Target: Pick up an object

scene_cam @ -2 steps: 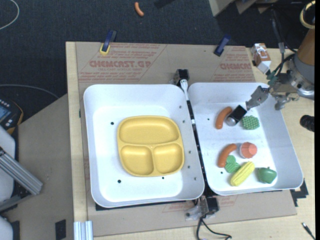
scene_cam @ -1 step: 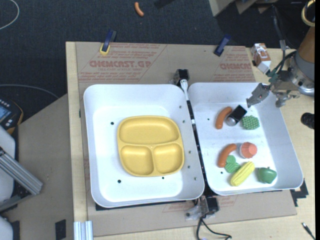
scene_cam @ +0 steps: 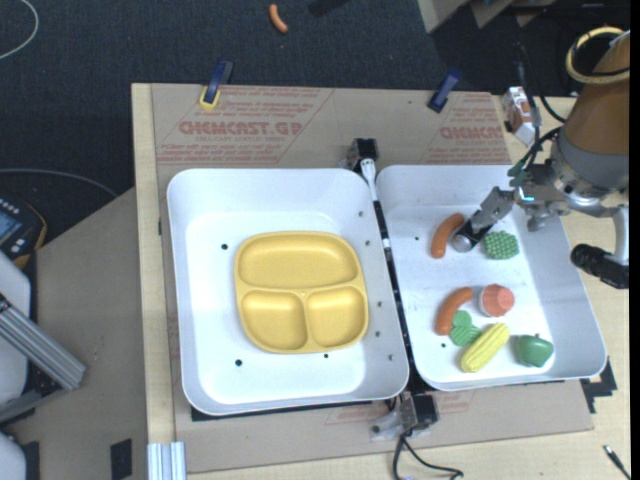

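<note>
Toward the back of the right bin [scene_cam: 560, 298], the gripper [scene_cam: 470, 233] hung low between a toy sausage [scene_cam: 444, 235] and a toy broccoli floret [scene_cam: 501, 245]; whether it was spread or pinching, I could not tell. That sausage looked light, stiff and smooth, probably slippery plastic, best pinched across its narrow middle.

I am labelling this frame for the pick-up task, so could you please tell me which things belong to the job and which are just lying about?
Belongs to the job:
gripper
right bin
upper sausage
broccoli
lower sausage
tomato
corn cob
green pepper

Just lying about:
yellow divided plate in the left bin
orange piece on the floor
</note>
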`<state>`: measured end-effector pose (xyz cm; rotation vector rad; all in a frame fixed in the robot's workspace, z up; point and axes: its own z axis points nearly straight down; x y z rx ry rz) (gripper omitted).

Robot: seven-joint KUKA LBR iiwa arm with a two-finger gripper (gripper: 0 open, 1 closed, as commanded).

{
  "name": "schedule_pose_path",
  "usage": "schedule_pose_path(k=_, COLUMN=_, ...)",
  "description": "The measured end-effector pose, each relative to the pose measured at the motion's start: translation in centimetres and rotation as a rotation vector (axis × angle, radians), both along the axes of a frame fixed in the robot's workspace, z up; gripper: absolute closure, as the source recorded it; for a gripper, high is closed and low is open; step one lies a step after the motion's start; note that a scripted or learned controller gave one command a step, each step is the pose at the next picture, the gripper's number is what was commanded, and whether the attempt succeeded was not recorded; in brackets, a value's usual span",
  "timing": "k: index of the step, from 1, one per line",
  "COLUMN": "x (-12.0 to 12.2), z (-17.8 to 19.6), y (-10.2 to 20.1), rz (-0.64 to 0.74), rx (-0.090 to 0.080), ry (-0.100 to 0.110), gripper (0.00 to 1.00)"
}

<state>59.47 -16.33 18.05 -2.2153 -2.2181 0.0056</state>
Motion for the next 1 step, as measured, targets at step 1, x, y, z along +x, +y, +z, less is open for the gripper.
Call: schedule_pose_path(k=1, x=0.76, z=-5.88, y=-0.08, rz=-0.001, rx=0.000, ry=0.000, gripper=0.00)
